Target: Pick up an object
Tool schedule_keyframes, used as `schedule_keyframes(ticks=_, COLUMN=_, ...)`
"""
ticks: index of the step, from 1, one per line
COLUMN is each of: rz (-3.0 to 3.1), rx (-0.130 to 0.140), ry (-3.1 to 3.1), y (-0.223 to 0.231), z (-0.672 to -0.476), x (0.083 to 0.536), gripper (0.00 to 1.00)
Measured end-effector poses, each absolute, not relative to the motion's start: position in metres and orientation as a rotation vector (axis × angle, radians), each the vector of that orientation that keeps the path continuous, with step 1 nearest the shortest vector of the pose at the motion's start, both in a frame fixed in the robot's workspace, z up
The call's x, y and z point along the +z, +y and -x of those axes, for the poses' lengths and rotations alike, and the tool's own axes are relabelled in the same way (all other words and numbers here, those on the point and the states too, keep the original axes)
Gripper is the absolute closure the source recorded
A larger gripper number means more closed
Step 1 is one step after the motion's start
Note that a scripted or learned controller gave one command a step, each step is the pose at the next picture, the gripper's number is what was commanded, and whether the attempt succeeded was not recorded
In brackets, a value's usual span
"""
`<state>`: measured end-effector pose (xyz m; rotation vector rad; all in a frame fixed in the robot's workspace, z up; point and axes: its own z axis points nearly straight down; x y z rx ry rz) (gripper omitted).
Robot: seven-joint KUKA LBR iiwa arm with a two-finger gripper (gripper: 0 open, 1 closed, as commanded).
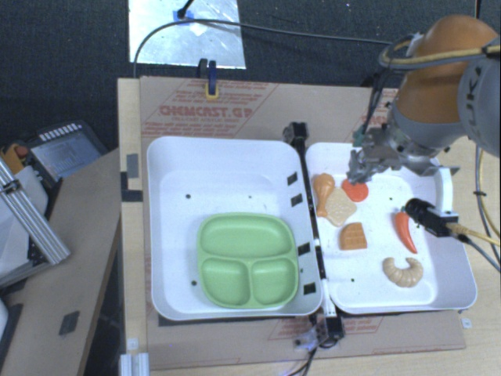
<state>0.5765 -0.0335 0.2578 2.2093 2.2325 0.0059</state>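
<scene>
The surface (133,233) fills the middle of the frame, with a printed cardboard sheet (211,104) lying under two white bins. The left bin (180,171) sits at centre-left and holds a green divided plate (246,258) in its lower half. The right bin (454,288) lies at centre-right, touching the left one along a black-clipped seam.

The arm (446,69) comes in from the upper right of the frame. Its tool (358,172) hangs low over the upper part of the right bin, just above a red round piece (356,192). Whether it is open or closed cannot be told from here, and nothing is seen gripped in it.

Below the tool, a pale bread-like piece (340,207) lies touching an orange drumstick-shaped piece (322,188). Lower down are an orange block (353,236), a croissant (404,271) and a red-orange carrot (405,232) towards the right.
</scene>
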Motion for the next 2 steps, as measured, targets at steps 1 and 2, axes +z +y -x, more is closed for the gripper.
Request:
schedule_keyframes(ticks=1, rz=-2.212, rx=0.003, ry=2.232, y=0.015, z=-0.583, x=0.242, gripper=1.0)
schedule_keyframes(ticks=2, rz=-2.211, rx=0.003, ry=2.233, y=0.072, z=-0.592, x=0.228, gripper=1.0)
